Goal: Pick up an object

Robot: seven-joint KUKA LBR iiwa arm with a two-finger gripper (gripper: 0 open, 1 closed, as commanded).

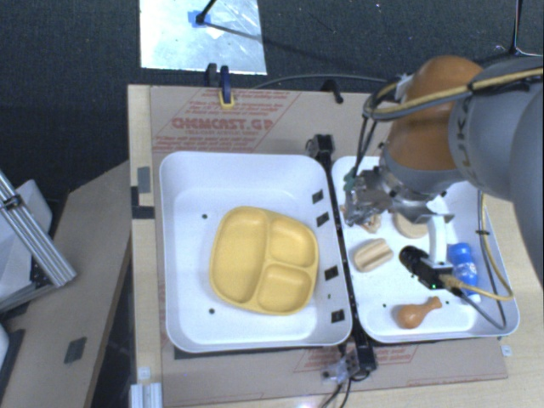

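Grey arm: being reached in from the worktop's right side, the gripper (367,201) being lowered over the right bin (489,313) near its left wall.
Jaws: state cannot be told; they are being hidden in clutter and blur.
Nearest object: a tan bread-like piece (371,254), lying just below the gripper toward the bin's front edge, its long axis running roughly left to right.
Other contents: a drumstick-shaped piece (415,313) at the front edge, a blue object (461,260) toward the right wall.
Left bin: a yellow divided tray (263,260) is being carried.
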